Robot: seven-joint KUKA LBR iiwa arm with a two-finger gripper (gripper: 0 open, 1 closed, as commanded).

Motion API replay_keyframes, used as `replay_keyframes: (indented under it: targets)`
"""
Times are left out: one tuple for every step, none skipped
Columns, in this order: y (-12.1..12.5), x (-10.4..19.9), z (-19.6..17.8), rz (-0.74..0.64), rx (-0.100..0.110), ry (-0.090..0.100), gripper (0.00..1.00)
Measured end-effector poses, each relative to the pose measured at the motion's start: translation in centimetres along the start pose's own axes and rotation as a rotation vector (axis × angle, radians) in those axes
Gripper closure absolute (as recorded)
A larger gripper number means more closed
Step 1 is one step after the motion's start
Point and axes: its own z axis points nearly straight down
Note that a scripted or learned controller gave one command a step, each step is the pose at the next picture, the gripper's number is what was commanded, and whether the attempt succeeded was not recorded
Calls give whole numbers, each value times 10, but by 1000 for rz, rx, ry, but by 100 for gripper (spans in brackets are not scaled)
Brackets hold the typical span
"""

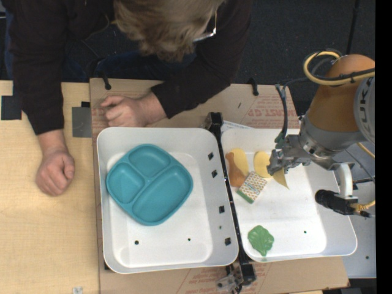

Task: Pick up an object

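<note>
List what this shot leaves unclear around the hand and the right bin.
- hand: its fingers, dark and too small from above; open or shut is unreadable.
- yellow piece: its right side is covered by the hand.
- person: the face, hidden under the hair, with the upper body cut off by the top edge.
- green object: too small to identify.

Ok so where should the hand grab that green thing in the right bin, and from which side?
The green thing lies flat and alone near the right bin's front edge, apart from the other items. Probably best to come straight down from above and pinch across its narrower width, which runs roughly left to right in the camera view.
</note>
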Motion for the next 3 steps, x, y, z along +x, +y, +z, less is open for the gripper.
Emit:
replay_keyframes:
  targets:
    - [2,53,-13,0,-2,-1,100]
    - [-4,117,-15,-1,1,0,100]
    - [1,161,-16,0,0,-2,100]
